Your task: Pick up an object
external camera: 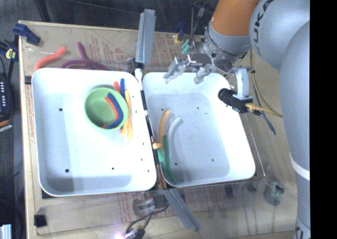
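The gripper (186, 73), fingers spread and holding nothing, hangs over the right bin (239, 161); arm (284, 27) reads "KUKA".

Camera position: fixed above the tabletop (79, 38)
Direction: looks down at a slant
Coverage: both white bins (52, 169), moderately near

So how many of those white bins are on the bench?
2: the left bin holds a green bowl; the right bin sits beside it, under the gripper.

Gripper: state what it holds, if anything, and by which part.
Nothing. The gripper hangs open over the far edge of the right bin, with no object between its fingers. The green bowl sits in the left bin.
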